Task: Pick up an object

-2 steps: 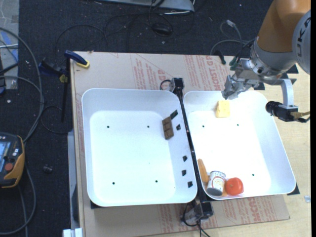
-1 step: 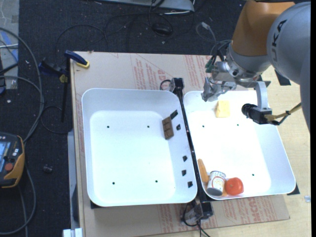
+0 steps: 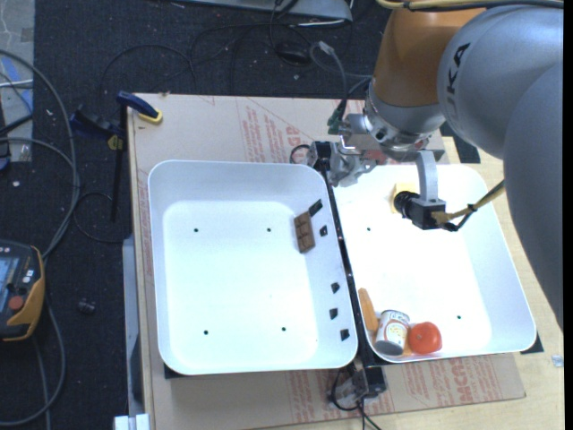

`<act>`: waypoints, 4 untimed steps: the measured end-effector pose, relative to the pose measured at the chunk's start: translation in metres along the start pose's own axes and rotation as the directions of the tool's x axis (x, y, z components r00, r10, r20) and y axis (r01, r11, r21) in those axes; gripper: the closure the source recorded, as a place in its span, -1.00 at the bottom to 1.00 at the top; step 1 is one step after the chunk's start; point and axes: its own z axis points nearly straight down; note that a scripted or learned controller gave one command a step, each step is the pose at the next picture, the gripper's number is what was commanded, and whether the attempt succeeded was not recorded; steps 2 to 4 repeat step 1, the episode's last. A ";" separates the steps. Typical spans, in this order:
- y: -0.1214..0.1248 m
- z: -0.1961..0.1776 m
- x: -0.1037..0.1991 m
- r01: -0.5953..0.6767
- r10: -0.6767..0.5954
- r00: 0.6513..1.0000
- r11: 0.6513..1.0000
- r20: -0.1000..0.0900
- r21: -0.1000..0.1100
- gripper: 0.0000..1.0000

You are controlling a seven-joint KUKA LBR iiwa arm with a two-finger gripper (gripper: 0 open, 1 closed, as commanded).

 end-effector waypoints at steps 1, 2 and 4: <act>-0.004 0.000 0.044 -0.002 0.002 1.000 1.000 0.000 0.000 1.00; -0.004 0.000 0.044 -0.002 0.002 1.000 1.000 0.000 0.000 1.00; -0.004 0.000 0.044 -0.002 0.002 1.000 1.000 0.000 0.000 1.00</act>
